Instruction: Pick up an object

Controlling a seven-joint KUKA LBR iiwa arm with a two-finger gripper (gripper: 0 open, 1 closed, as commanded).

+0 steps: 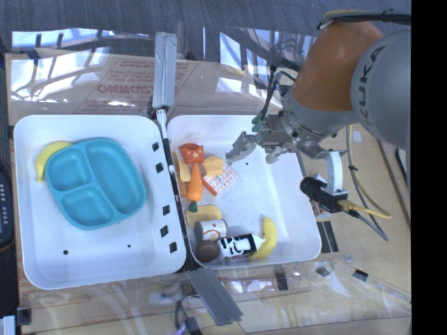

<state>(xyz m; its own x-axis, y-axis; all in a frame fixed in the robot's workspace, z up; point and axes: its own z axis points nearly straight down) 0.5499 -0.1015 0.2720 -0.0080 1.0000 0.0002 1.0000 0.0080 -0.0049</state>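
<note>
My gripper hangs over the upper middle of the right bin, open, with nothing between its fingers. Just left of and below its left finger lie a yellow block and a red-and-white packet. Further left are a red-orange toy and a carrot. Along the bin's near edge sit a small can, a brown ball, a black-and-white bottle and a yellow banana.
The left bin holds a blue divided plate and a yellow banana beside it. A ridge divides the two bins. The arm's orange band looms over the right bin's far corner, with cables hanging right.
</note>
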